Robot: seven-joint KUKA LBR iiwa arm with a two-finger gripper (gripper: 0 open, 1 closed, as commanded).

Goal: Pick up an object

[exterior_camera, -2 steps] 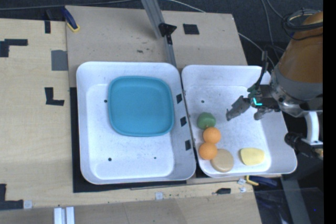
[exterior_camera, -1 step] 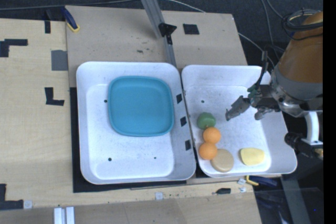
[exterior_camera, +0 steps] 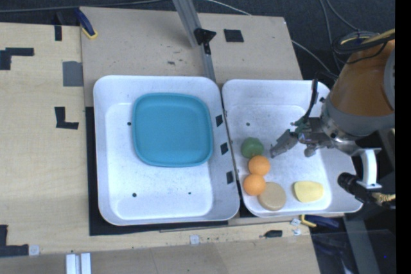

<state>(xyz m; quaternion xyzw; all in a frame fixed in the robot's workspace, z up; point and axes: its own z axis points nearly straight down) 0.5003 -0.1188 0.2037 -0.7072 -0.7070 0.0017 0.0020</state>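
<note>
Plate [exterior_camera: 172,129] in left bin [exterior_camera: 112,157]; balls [exterior_camera: 258,165], disc [exterior_camera: 272,196], lump [exterior_camera: 309,190] along right bin [exterior_camera: 270,99] near edge.

light: even, bright | shadows: soft | focus: slightly soft, grainy

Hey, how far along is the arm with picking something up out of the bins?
Nothing looks picked yet. The gripper hangs over the right bin, beside the green ball, with nothing visibly in it. Two orange balls, a tan disc and a yellow piece lie there. Grasping and lifting remain.
</note>
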